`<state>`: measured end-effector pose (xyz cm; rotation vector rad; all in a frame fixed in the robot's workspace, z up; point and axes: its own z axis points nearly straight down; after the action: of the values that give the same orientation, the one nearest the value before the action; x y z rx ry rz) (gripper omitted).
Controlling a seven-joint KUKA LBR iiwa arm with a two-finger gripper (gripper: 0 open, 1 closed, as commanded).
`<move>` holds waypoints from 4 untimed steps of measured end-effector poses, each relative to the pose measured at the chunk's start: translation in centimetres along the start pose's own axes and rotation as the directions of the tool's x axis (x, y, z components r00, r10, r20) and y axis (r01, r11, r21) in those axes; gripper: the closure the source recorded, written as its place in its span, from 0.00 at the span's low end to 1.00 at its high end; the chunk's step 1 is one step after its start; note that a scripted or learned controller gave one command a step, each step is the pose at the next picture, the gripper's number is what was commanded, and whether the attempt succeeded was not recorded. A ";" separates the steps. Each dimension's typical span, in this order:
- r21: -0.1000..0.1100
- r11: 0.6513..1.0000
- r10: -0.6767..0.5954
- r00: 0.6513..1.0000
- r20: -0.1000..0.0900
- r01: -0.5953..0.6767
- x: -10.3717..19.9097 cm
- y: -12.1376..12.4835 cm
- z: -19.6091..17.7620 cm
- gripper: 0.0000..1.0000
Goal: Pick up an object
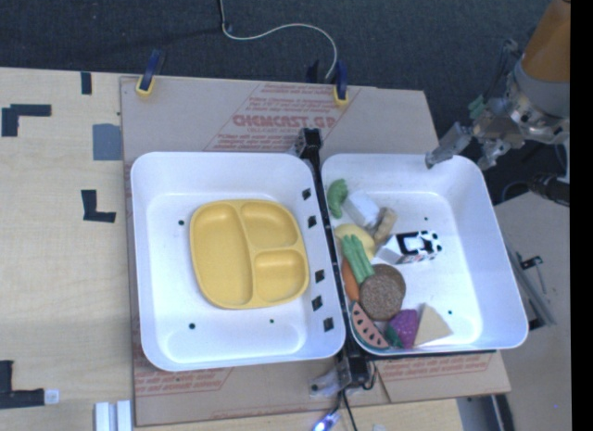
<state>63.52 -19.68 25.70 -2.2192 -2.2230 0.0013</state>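
The arm point(547, 40) runs off the top right corner, so most of it is cut away. Its pincer point(445, 153) looks too small and dim to judge. In the right bin point(491, 234) the toys are heaped (the carrot point(349, 281) lies half under the green pod point(357, 257)). The black and white thing point(418, 245) I can't identify.

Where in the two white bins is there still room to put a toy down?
The right bin has bare floor on its right half, between the black-and-white toy and the right wall. The left bin has a bare strip around the yellow tray, widest along the front. It is crowded by the divider, around the brown disc.
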 end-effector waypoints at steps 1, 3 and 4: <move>0.009 1.000 0.002 1.000 -0.001 -0.002 -1.8 -0.5 8.1 0.00; -0.003 1.000 0.002 1.000 0.001 -0.002 1.5 -9.9 17.1 0.00; -0.003 1.000 -0.001 1.000 0.001 0.001 2.0 -5.7 17.2 0.00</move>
<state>57.78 -17.67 8.54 -2.2201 -2.2259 -0.0007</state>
